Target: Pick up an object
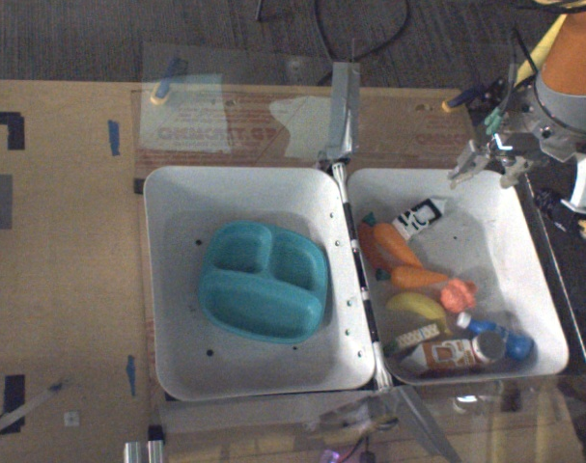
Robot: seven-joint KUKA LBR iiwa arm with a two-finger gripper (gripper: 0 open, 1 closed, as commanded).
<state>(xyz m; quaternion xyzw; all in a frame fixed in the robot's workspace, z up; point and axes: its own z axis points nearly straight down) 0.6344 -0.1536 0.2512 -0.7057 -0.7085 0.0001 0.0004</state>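
**Pick not yet begun: arm hovering at the right bin's far corner**

The gripper [488, 162] is hanging above the upper right rim of the right bin [548, 287], with the orange-banded arm [568, 61] reaching in from the right. Its two fingers are standing spread apart and nothing is lying between them, so the hand is released and carrying nothing.

Every candidate object is sitting in the right bin, clustered along its left and lower sides: a small black-and-white packet [418, 217] nearest the gripper, two orange carrot-shaped pieces [397, 244] and [418, 278], a yellow banana [418, 306], a pinkish-orange round piece [457, 295], a labelled bottle with a blue cap [466, 352], and a slim labelled tube [416, 336]. The left bin [167, 210] is holding a teal divided tray [264, 283], well apart from the gripper.

Judging by this layout, the whole task is lying ahead: choosing a target, descending, closing and lifting. The packet looks the closest option, though its flatness may be making it hard to grasp.
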